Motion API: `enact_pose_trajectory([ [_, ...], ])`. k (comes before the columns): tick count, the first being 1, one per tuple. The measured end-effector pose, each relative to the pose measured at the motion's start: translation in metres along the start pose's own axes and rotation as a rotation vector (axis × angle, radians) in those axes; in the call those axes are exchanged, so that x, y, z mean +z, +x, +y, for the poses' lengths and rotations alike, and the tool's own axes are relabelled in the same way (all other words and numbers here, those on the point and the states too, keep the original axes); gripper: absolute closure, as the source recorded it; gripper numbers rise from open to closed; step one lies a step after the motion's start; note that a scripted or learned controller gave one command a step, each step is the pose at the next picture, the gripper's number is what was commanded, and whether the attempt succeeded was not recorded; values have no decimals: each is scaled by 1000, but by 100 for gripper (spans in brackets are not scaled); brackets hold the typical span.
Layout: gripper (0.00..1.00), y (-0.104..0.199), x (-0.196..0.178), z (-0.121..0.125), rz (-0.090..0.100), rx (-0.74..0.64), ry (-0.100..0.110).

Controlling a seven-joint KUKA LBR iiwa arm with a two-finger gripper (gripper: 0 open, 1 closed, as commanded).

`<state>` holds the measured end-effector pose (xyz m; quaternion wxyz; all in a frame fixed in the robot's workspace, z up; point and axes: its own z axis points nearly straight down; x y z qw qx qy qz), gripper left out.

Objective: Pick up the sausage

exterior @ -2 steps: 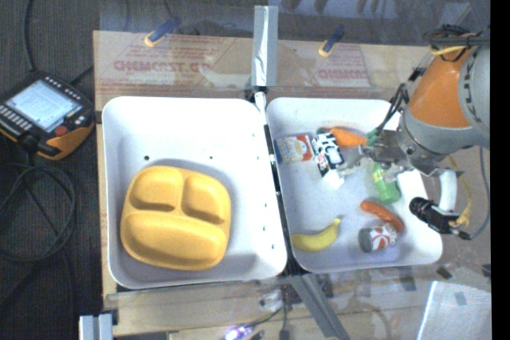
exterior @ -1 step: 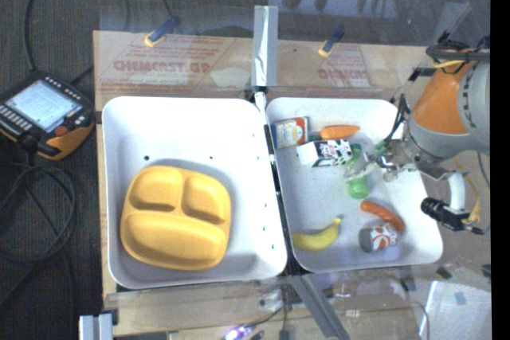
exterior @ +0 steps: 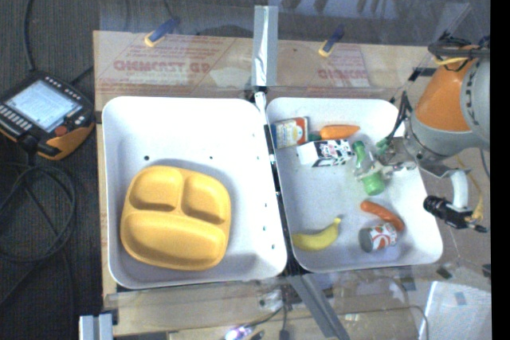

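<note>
While the arm (exterior: 454, 111) reaches in from the right, its grey body and orange band sit over the right rim of the right bin (exterior: 418, 247), and the gripper (exterior: 381, 163) hangs low above the middle right of that bin. Its tip is mixed up with a green bottle (exterior: 370, 181) directly beneath it, and whether the gripper is spread or closed cannot be told, nor whether it touches the bottle.

Nearer than the gripper, the sausage (exterior: 382, 212) lies on the floor of the right bin toward its near right corner, slanted, orange-red, apart from the gripper. Just nearer than it, and touching or almost touching it, lies a red and white can (exterior: 380, 238) on its side. A banana (exterior: 317, 236) rests at the near left of the same bin.

Along the far side of the right bin lie a small carton (exterior: 288, 131), a carrot (exterior: 340, 130) and a black and white milk carton (exterior: 328, 152).

Over in the left bin (exterior: 119, 115), a yellow divided tray (exterior: 176, 216) sits toward the near side.
</note>
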<state>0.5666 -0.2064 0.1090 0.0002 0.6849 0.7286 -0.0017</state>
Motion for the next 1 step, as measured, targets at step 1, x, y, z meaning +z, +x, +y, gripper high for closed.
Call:
enact_pose_trajectory([
  [1, 100, 17, -87, -21, 0, 179, 0],
])
